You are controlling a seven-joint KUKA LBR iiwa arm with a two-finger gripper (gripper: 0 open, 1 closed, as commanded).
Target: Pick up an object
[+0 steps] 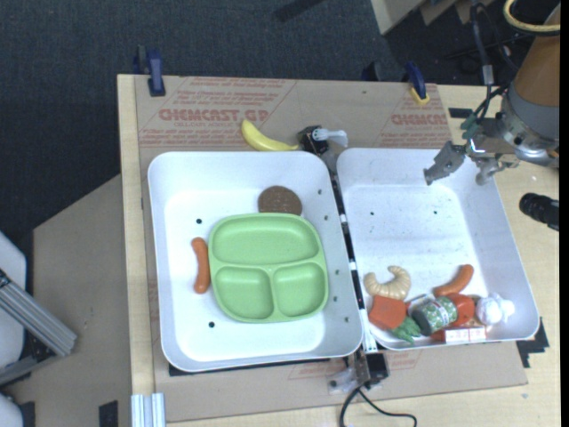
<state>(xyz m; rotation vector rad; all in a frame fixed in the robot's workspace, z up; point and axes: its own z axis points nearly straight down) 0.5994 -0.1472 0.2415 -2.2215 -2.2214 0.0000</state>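
Camera view, from above: pincer (462, 162) sits at the far right corner of the right bin (418, 194), fingers spread apart, nothing between them. Orange-banded arm (538, 83) comes in from the right above it.

All candidate objects in the right bin are bunched in the near corner, well apart from the pincer: croissant (389, 281), red block (387, 312) just beside it, an orange sausage (453, 280), a dark can-like item (433, 314), a white ball-ish thing (491, 310) and some green bit (407, 330) tucked under. Can't tell exactly what touches what in that pile.

Left bin (178, 185) holds a green divided tray (267, 267), a second sausage (201, 265) just beside its left edge, and a brown disc (280, 200) at the tray's far rim. A banana (265, 139) lies outside on the bench (204, 105), behind the left bin.

Risks, as I read it:
- Clutter: fingers coming down into that pile could straddle two items or land on top of one, so the grab closes on nothing or knocks things aside.
- Pile sits against the near wall and corner; a finger could hit the rim.
- Round stuff (ball, can, sausage) likely rolls or squirts out on closing.
- Croissant looks the most exposed pick, on the pile's open side.
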